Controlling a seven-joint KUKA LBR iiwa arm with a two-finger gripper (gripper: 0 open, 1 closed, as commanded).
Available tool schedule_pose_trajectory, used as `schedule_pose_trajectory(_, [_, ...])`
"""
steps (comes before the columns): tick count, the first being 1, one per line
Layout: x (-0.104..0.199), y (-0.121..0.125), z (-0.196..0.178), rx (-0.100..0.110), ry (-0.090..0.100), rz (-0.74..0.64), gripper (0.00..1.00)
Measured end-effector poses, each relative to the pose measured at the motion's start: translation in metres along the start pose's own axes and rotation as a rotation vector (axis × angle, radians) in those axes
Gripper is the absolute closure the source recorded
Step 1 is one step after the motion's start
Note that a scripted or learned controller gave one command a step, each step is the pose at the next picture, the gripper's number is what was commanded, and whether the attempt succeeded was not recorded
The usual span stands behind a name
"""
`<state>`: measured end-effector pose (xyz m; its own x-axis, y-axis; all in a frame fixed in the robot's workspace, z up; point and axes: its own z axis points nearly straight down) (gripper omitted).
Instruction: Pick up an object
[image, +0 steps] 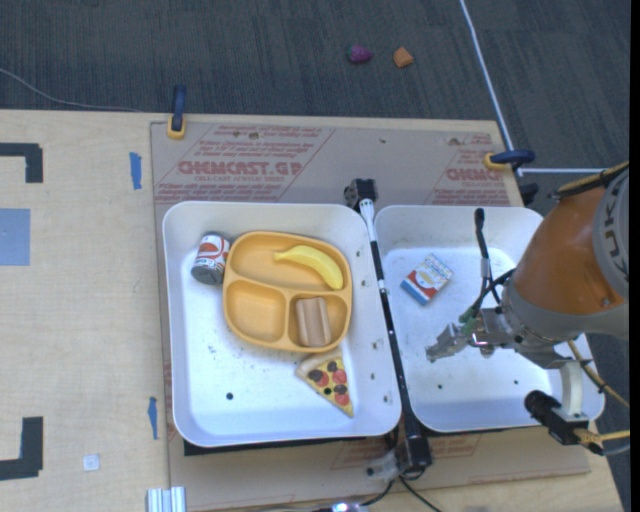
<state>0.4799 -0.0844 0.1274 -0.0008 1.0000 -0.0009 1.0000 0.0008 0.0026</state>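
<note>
In the right bin (470, 405) lies a small blue, white and orange carton (427, 279), near the bin's far left side. My gripper (445, 347) hangs low over the middle of that bin, below and slightly right of the carton and apart from it. Nothing shows in the gripper. The grey arm with its orange band (570, 265) comes in from the right and covers the bin's right part.
The left bin (200, 390) holds a yellow divided plate (250, 310) with a banana (312, 263) and a sausage (312, 321). A pizza slice (330, 381) lies below the plate and a crushed can (209, 258) sits at its left. Clamps (507, 157) grip the board's far edge.
</note>
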Motion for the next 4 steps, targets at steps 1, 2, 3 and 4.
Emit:
schedule_pose_trajectory(1, [-0.0080, -0.0007, 0.0328, 0.002, 0.001, 0.001, 0.00])
schedule_pose_trajectory(2, [-0.0076, 0.0005, 0.0377, 0.000, 0.002, 0.003, 0.00])
schedule_pose_trajectory(3, [-0.0080, 0.0010, 0.0378, -0.002, 0.002, 0.003, 0.00])
schedule_pose_trajectory(4, [-0.0093, 0.0015, 0.0378, -0.003, 0.003, 0.001, 0.00])
